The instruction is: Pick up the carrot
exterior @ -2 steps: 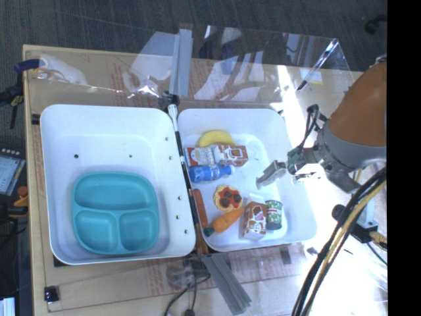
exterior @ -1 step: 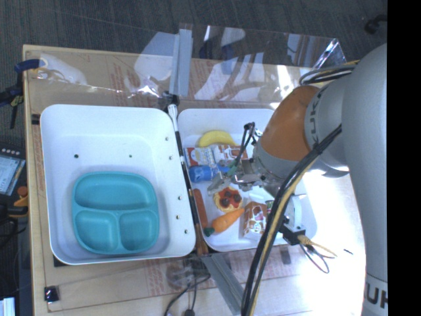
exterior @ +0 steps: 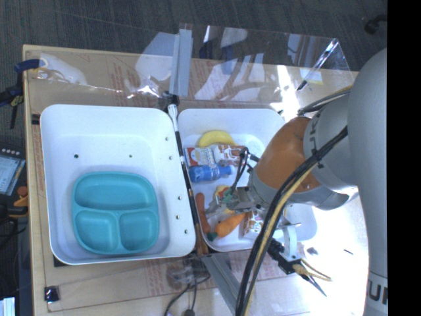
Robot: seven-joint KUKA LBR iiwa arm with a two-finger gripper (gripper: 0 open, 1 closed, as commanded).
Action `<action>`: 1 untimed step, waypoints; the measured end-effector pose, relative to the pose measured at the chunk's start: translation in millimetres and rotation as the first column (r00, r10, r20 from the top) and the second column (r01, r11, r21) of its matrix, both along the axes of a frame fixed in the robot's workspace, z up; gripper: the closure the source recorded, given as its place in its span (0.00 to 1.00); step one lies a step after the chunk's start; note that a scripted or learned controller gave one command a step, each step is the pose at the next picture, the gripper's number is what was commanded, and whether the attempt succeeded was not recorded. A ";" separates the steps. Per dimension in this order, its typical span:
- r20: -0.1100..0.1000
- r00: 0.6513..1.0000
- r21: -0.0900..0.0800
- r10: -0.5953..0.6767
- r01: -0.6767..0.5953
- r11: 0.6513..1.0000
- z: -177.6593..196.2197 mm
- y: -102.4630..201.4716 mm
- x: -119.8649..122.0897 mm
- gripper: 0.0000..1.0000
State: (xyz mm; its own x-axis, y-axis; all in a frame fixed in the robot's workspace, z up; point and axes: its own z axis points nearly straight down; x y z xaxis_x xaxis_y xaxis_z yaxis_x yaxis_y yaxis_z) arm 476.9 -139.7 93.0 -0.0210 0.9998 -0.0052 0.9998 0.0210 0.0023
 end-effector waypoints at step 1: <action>0.003 1.000 -0.007 -0.004 0.004 1.000 0.6 3.7 -0.4 0.00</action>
